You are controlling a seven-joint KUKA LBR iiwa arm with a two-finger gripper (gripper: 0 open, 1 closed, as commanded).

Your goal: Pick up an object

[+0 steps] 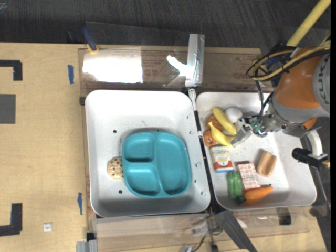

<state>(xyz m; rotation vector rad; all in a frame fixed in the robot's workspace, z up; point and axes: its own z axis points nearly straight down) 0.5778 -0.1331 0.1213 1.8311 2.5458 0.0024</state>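
The arm [299,88], grey with an orange band, reaches in from the right over the right bin [299,193], and its hand [242,135] hangs low at the upper left part of that bin, just beside the bananas [223,124]. Whether the hand is released or clenched I cannot tell; its tips are small and dark against the clutter, and nothing can be seen between them. The two yellow bananas lie slantwise near the bin's left wall, with something orange [209,136] under their lower ends and a white round thing [233,112] just above and to the right of them. Below the bananas stands a small white carton with a red and blue label [222,159]. Lower still, a green bottle-like thing [235,185] lies beside a pink and white box [248,175], and an orange carrot [259,193] lies across the bin's lower part, touching or nearly touching both. A tan bread roll [266,163] sits apart toward the right of these. The left bin [105,114] holds a teal divided tray [156,163] near its middle, and a speckled cookie [115,167] lies against the tray's left edge. Both bins rest on the tabletop [37,156], which carries black and blue tape marks.
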